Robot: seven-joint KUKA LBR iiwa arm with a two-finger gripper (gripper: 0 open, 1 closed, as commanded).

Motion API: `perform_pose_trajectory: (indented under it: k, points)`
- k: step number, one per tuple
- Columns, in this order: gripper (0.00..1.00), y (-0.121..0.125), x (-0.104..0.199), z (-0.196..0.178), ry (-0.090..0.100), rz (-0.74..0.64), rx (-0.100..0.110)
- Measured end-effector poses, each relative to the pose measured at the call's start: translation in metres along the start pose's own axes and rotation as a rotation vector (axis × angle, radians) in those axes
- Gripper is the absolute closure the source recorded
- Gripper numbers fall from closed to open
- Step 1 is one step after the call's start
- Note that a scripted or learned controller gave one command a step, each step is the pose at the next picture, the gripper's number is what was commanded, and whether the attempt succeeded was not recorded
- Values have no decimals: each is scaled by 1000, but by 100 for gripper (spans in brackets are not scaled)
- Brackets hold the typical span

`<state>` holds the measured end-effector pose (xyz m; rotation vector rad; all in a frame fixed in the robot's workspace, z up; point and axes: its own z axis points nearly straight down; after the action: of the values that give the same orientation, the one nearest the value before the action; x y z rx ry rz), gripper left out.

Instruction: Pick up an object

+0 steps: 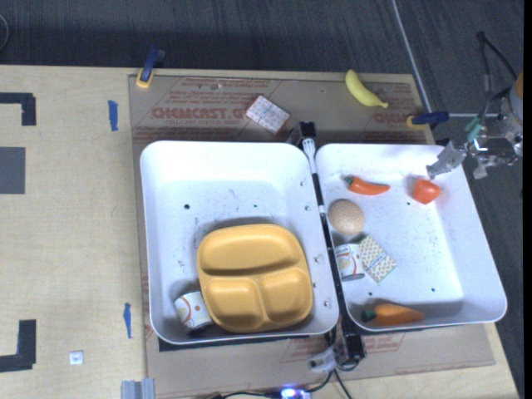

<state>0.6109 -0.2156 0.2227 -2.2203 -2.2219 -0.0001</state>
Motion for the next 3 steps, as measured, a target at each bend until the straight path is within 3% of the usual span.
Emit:
perform_pose_trajectory:
  k: [1,2,3]
  points:
    - [0,-35,-5,112,1,-3,-7]
    - [0,-130,102,135,-2,1,-6]
    - [0,-130,115,134,-14,9,-9]
